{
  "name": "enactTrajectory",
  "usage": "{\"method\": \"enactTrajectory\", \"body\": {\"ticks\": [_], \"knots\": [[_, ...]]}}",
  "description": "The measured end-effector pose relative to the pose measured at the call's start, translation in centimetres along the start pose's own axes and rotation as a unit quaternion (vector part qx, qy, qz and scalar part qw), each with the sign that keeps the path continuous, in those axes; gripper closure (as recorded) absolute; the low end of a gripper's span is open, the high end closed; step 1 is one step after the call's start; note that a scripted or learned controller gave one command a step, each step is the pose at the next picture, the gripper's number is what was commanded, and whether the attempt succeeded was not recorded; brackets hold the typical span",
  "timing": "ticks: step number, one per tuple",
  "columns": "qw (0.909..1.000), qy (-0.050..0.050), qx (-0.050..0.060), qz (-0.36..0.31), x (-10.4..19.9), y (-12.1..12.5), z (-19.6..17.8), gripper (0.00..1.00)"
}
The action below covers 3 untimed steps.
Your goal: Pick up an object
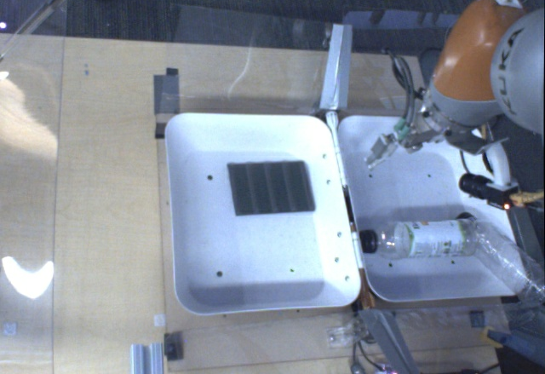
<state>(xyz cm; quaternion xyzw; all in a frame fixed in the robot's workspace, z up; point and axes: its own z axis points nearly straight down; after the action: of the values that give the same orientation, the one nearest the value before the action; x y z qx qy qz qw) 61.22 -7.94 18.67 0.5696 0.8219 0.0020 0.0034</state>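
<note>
- We see a clear bottle (421,239) lying in the right bin (426,285); its label is unreadable.
- Our tool (381,150) hovers above, its state impossible to tell.

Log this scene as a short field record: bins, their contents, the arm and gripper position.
left bin: holds a dark ribbed rectangular pad, lying flat near the centre
right bin: holds a clear plastic bottle with a black cap, on its side, cap toward the left bin
gripper: above the right bin's far part, apart from the bottle
</note>
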Motion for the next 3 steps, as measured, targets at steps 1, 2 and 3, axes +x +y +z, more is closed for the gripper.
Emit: {"method": "enactTrajectory", "body": {"ticks": [1,2,3], "knots": [[0.9996,0.0,0.001,0.028,-2.4,-8.1,3.9,0.0],[0.9999,-0.002,-0.005,0.01,-1.0,-8.9,9.5,0.0],[0.9995,-0.004,-0.007,-0.03,1.8,-10.6,9.4,0.0]]}}
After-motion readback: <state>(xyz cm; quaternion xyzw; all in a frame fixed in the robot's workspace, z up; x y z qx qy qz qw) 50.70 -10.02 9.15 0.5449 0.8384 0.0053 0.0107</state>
